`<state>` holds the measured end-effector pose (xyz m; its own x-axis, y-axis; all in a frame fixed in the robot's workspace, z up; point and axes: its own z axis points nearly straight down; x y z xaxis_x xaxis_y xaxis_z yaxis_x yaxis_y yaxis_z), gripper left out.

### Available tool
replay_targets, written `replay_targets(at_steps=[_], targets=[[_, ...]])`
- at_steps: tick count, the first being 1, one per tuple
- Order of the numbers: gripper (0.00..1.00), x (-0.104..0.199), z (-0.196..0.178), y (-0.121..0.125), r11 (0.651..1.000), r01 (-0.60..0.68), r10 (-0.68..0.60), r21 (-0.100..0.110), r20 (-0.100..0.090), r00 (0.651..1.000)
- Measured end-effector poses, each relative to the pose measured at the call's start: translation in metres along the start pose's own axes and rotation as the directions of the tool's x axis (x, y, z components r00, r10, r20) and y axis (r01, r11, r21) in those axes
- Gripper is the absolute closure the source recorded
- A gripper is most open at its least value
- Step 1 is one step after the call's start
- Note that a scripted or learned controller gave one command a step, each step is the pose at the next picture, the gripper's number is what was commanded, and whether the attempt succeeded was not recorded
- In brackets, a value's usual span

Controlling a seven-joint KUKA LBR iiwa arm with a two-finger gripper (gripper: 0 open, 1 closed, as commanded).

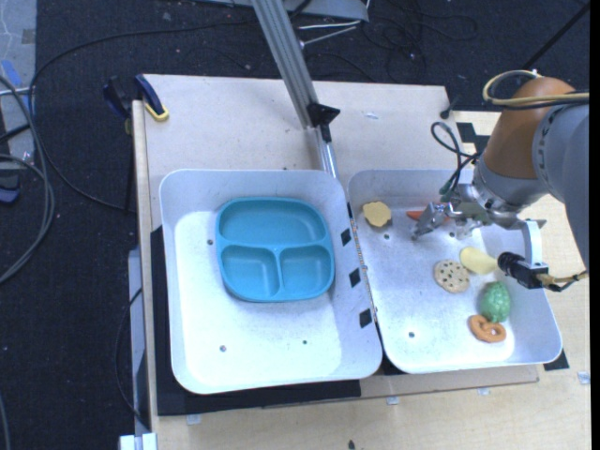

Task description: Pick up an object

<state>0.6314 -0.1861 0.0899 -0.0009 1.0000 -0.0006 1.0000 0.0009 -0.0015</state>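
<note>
Over the right bin [525,345], the gripper [433,219] is being held low near a small orange-red piece [415,215]; finger state can't be told, tbh.

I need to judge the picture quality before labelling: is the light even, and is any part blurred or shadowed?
Camera view: light is even and soft over both bins; left bin looks bright white, without hard glare; faint shadow lies under the gripper in the right bin; blue tray and cookie are fairly sharp; gripper detail is small and slightly soft; floor is dark.
</note>
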Motion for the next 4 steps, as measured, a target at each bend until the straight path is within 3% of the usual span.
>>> replay_targets(at_steps=[1, 4], targets=[[1.0, 0.0, -0.013, 0.001, 1.0, 0.001, -0.001, -0.004, 0.001, 1.0], [1.0, 0.004, -0.187, 0.003, 1.0, 0.003, -0.003, -0.009, 0.002, 1.0]])
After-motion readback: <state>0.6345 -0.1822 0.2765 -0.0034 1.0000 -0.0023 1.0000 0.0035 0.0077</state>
